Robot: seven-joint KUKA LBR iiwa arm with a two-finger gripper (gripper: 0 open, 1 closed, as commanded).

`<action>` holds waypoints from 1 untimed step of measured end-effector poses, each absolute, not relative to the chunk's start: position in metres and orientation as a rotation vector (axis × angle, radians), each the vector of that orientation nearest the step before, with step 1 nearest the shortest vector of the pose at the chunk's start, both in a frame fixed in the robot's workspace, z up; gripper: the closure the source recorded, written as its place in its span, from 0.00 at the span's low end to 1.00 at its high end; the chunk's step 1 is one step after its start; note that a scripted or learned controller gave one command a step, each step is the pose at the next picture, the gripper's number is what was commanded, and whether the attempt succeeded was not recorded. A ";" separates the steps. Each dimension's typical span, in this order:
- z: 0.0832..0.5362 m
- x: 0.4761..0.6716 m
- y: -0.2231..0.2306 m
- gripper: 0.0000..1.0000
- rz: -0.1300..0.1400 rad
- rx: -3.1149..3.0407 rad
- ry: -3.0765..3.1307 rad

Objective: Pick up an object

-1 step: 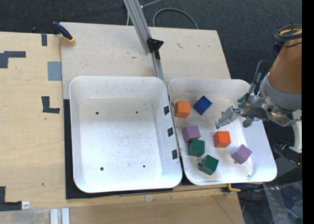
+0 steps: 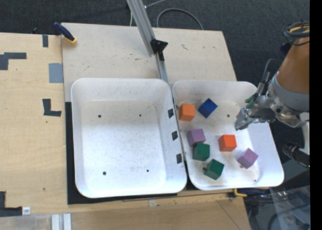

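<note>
Wood bench, two white bins (image 2: 75,93). Gripper (image 2: 242,121) over right bin's far edge (finger state: cannot tell). Nearest candidate, orange cube (image 2: 227,142), lies just below-left of it; blue cube (image 2: 208,107) farther left.

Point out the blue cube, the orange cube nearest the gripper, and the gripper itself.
blue cube (image 2: 208,107), camera view, on its top face.
orange cube (image 2: 227,142), camera view, on its top face.
gripper (image 2: 242,121), camera view, at its fingertips over the right bin.
</note>
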State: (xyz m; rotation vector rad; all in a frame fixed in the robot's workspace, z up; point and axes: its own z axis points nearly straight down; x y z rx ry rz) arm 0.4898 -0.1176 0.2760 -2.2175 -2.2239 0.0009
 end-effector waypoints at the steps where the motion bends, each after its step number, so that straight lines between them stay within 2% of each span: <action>1: 0.459 0.483 -0.141 1.00 -0.006 -2.226 -2.228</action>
